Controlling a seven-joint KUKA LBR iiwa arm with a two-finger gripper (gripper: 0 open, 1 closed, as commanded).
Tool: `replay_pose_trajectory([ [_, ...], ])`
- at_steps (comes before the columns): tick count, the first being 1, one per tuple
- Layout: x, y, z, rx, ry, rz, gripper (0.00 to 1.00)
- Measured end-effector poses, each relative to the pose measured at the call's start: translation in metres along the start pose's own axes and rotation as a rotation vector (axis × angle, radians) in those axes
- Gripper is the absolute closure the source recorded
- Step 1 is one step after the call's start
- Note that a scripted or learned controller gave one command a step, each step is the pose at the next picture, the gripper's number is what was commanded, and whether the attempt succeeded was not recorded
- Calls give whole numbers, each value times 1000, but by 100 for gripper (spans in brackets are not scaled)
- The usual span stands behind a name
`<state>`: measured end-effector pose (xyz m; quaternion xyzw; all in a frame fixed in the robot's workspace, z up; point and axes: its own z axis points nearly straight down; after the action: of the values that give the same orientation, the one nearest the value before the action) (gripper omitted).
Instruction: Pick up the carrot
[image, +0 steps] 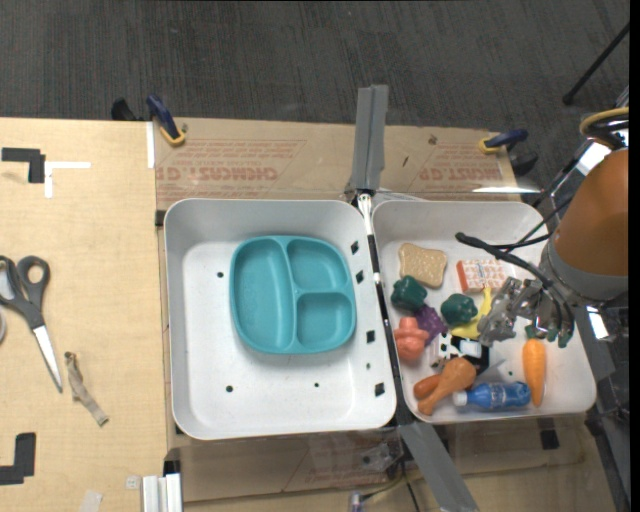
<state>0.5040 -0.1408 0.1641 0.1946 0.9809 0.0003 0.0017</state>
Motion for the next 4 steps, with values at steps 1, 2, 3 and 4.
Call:
replay_pose_trajectory([
  [1, -19, -73, 57, 1, 2, -144, 100],
  [2, -20, -73, 57, 1, 1, -144, 0],
  [3, -21, -72, 47, 1, -2, -145, 100],
  [4, -21, -72, 48, 1, -2, -145, 0],
])
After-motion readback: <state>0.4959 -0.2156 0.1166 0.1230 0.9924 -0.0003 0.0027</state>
